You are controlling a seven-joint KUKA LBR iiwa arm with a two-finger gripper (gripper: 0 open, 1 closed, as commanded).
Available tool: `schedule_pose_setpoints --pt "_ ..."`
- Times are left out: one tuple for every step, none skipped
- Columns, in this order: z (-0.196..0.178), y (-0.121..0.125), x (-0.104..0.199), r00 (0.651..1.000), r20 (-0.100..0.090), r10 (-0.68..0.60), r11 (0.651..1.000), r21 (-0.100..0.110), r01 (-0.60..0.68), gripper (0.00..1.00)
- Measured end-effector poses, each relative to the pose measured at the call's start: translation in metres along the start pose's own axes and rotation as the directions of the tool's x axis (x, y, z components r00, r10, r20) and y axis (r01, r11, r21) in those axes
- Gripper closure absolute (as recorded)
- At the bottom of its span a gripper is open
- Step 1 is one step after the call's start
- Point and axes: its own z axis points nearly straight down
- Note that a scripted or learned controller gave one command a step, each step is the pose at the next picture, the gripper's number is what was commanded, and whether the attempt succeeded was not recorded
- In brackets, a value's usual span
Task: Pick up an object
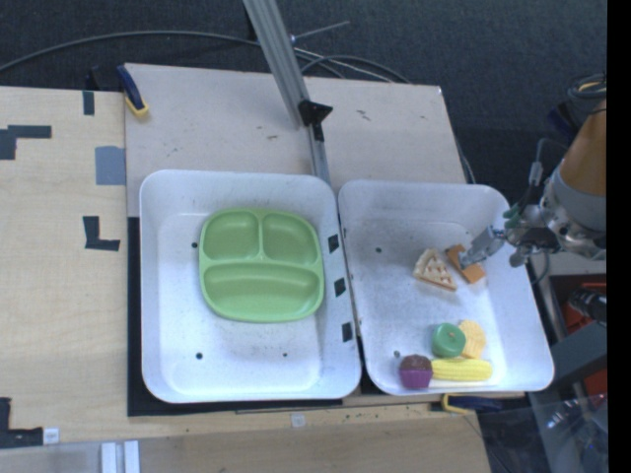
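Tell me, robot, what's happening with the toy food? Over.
Tool low in right bin, at the small orange piece. No grip confirmed. Pizza slice right beside it. Other toys in near corner, out of the way.

Grey arm (577, 200), orange band, slim metallic end effector (483, 247).

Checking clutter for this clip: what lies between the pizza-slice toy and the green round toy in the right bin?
Camera view: only bare white bin floor separates the pizza-slice toy and the green round toy.

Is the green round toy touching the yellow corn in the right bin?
Touching: the camera view shows the green round toy overlapping the corn with no gap.
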Motion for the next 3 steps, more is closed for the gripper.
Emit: schedule_pose_setpoints --pt "0.045 0.004 0.003 1.000 0.000 0.000 1.000 0.000 0.000 0.00" --pt "0.094 0.010 0.010 1.000 -0.001 0.000 1.000 0.001 0.000 0.00" --pt "0.081 0.011 0.010 1.000 0.000 -0.002 1.000 -0.003 0.002 1.00"
